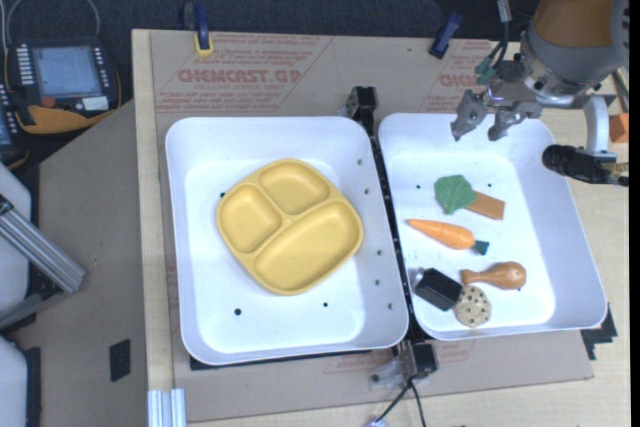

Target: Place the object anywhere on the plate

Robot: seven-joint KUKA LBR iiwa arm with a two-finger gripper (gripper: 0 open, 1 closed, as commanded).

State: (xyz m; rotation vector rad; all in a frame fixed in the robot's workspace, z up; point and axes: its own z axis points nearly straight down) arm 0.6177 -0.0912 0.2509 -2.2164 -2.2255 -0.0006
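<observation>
We are at the start: our claw [484,118] hangs over the far edge of the right bin [575,245], fingers spread apart with nothing between them. The toy foods lie below it, nearer the camera: broccoli [462,195] closest, then the carrot [444,233], then a drumstick [497,275], a cookie [472,306] and a black block [437,288] farthest from the claw. None is on the yellow plate [290,225], which sits in the left bin [190,245], well off to the claw's side across the divider. We judge the picking step is at hand. Next we need to bring the claw down over one piece, likely the broccoli, close on it squarely, then lift before carrying it across.
</observation>
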